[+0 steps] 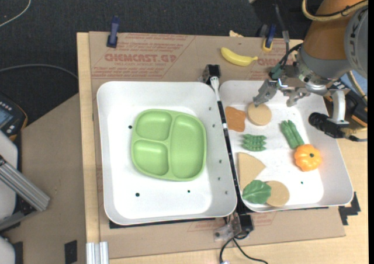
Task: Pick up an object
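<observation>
Tan round disc (259,115) beneath hand (277,96) | hand spread, grasping nothing | step: approach | next: descend, clench on disc in right bin (327,190)

A robotics lab — cardboard-covered bench (146,58) held by blue clamps (113,31), loose cables (35,70), toy food in white bins (117,140) left of the fingers.

Your gripper (276,94) hangs spread wide over the right white bin (333,190); a round tan plastic disc (260,115) lies just under its left finger, untouched between the jaws.
</observation>
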Robot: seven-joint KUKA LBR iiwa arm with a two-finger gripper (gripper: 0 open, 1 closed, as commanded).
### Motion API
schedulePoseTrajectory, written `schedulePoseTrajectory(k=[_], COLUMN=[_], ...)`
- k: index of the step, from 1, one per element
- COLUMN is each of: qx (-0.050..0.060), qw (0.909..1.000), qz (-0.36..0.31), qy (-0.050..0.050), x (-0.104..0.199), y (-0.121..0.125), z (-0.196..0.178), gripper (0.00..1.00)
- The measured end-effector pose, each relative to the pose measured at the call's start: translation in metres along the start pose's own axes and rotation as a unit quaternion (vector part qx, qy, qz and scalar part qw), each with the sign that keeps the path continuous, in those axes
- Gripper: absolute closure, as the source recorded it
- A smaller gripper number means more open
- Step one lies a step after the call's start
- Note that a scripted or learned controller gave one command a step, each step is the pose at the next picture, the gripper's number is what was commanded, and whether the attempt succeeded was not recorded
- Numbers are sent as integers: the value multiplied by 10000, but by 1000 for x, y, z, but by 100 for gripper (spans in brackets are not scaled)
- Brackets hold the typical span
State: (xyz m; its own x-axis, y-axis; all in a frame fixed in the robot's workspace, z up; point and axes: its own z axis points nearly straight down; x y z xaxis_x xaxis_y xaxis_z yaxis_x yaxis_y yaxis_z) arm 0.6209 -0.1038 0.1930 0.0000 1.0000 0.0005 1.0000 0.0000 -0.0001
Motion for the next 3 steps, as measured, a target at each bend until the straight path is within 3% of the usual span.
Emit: schedulePoseTrajectory(k=[1,2,3], qx=[-4,-5,35], qw=[10000,10000,10000], qz=[-36,-5,-10], qy=[17,3,8], x=[70,66,96], y=[-56,-54,-89], z=[-63,-70,-35], gripper=[0,100,100])
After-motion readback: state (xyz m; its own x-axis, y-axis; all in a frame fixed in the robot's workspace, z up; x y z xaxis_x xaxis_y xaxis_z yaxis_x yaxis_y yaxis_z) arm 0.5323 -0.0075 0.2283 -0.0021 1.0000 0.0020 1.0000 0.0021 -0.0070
